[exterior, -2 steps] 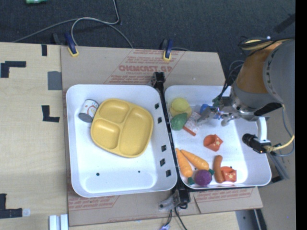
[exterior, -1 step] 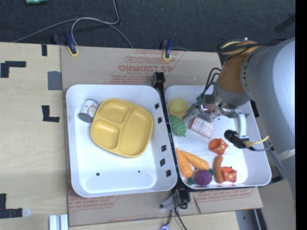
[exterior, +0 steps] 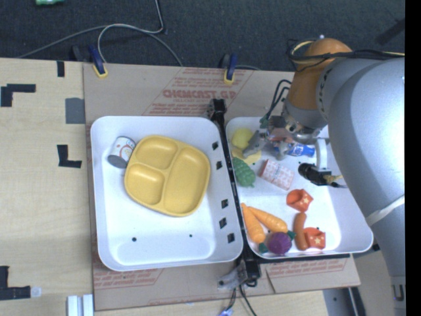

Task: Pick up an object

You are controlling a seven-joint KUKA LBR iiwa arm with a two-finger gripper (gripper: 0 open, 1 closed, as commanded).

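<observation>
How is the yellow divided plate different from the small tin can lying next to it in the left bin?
The yellow divided plate is broad, flat and plain yellow; the small tin can is far smaller, round-bodied, silvery with a label. The plate lies face up with its three compartments showing, while the can lies on its side, tucked against the plate's upper left edge. Both rest in the left white bin.
</observation>
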